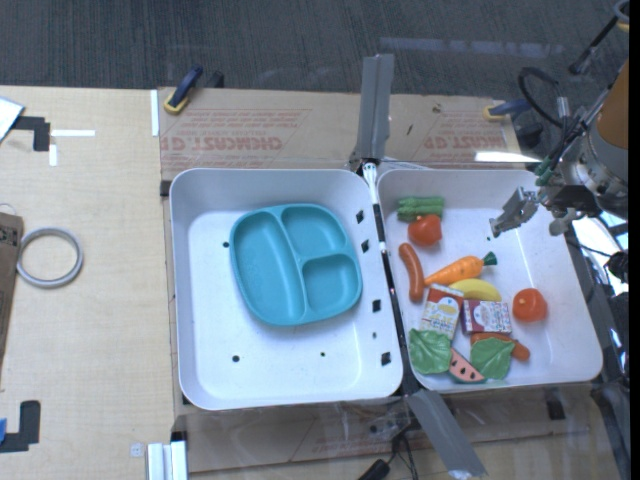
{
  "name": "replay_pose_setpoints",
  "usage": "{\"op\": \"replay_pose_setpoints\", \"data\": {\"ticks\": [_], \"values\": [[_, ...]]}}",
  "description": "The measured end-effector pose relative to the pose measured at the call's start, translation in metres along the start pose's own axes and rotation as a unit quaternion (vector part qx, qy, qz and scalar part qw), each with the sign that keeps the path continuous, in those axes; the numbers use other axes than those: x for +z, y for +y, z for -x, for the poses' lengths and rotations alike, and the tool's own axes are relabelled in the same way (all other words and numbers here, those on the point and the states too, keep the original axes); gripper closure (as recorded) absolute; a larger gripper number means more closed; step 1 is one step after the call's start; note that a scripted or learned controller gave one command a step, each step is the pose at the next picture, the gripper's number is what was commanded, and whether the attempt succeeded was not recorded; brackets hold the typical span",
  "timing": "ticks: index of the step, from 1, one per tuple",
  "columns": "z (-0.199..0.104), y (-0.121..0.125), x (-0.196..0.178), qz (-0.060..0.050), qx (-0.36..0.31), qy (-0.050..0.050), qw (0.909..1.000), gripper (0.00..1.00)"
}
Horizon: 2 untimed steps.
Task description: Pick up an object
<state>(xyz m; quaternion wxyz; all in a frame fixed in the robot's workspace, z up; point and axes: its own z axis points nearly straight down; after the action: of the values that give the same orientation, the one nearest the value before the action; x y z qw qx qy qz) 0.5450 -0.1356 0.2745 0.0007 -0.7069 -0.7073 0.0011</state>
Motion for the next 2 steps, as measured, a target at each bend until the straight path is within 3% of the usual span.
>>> {"op": "replay_pose_setpoints", "data": {"ticks": [1, 2], "values": [[-0.005, 0.005, 0.134, 0.0, -0.11, 0.0, 0.9939, 0.0], [-0.019, 0.036, 0.183, 0.001, -0.143, 0.0, 0.9898, 0.0]]}}
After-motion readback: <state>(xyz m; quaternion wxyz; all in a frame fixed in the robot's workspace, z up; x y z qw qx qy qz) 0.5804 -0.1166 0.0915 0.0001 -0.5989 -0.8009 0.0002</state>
